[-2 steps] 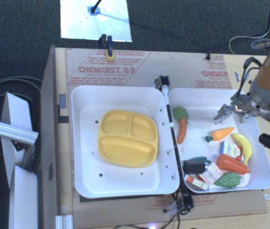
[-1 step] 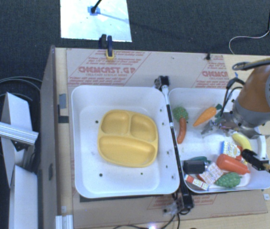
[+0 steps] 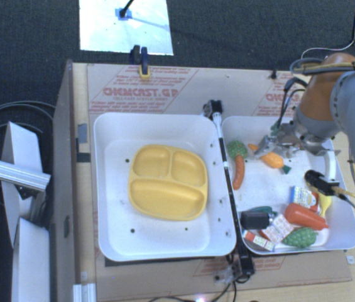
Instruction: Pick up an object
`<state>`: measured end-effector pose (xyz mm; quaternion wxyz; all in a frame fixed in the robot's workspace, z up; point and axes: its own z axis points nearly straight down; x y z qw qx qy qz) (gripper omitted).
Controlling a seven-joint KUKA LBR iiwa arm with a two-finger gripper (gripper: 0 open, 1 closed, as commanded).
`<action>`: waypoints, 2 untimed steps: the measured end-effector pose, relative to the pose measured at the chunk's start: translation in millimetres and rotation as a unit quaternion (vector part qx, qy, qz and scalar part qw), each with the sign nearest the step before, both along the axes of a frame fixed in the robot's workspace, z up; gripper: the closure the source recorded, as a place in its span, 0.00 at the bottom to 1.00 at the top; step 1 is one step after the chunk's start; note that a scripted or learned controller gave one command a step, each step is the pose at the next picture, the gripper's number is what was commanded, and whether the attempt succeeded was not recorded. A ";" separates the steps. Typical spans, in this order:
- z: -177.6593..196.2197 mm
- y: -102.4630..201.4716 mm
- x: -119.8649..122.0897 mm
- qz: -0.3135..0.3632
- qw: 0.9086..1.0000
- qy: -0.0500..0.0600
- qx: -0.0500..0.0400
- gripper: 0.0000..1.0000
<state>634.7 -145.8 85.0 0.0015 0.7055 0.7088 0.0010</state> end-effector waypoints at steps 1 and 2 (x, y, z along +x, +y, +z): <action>10.9 -0.4 0.8 0.002 1.000 -0.001 -0.001 1.00; 100.4 97.8 -24.3 0.000 1.000 0.000 0.001 1.00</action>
